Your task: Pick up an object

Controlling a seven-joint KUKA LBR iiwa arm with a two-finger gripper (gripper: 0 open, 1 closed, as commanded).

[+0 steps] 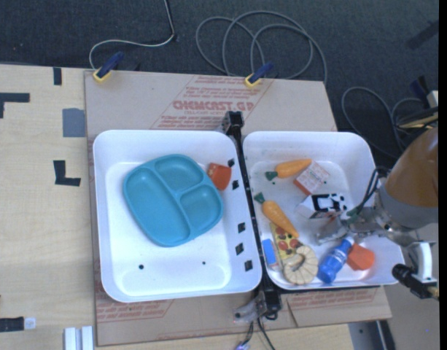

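Note:
The right bin holds several toys: two carrots, a white-and-red box, a black-and-white piece, a pizza slice, a tan ring-shaped biscuit, a blue bottle and an orange-red block. My gripper reaches in from the right and sits low in this bin, just below the black-and-white piece and above the blue bottle. Nothing is visibly held in it. The arm's wrist covers the bin's right wall.
The left bin holds a blue divided plate and a small red toy near the divider. A black divider strip runs between the bins. Cables lie on the floor behind the bench.

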